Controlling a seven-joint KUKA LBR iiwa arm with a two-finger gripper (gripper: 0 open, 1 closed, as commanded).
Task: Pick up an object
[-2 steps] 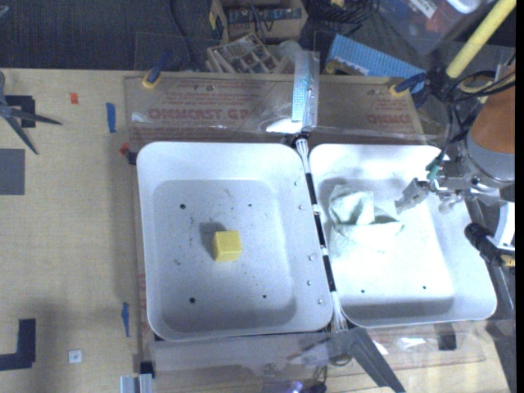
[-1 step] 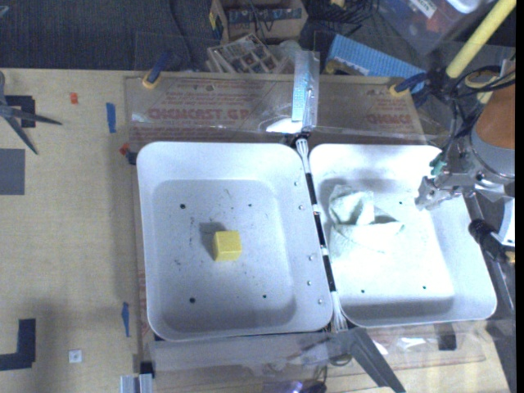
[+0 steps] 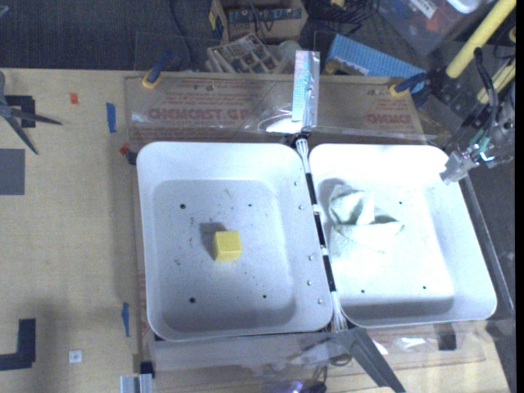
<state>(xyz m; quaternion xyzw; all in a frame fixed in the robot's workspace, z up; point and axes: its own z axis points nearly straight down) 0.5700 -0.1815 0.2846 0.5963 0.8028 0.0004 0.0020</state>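
A small yellow block [image 3: 228,246] lies near the middle of the left white bin [image 3: 164,170]. A crumpled white and grey cloth-like object [image 3: 362,216] rests in the upper left part of the right white bin [image 3: 467,285]. My gripper [image 3: 458,165] hangs at the far right, over the upper right rim of the right bin. It is well apart from both objects, and nothing is seen in it. The rest of the arm is cut off by the frame's right side.
A clear plastic wall with red lettering [image 3: 221,105] stands behind the bins. Cables, boxes and a yellow bar [image 3: 487,27] clutter the area beyond it. The wooden bench [image 3: 57,244] stretches out to the left, with bits of blue tape on it.
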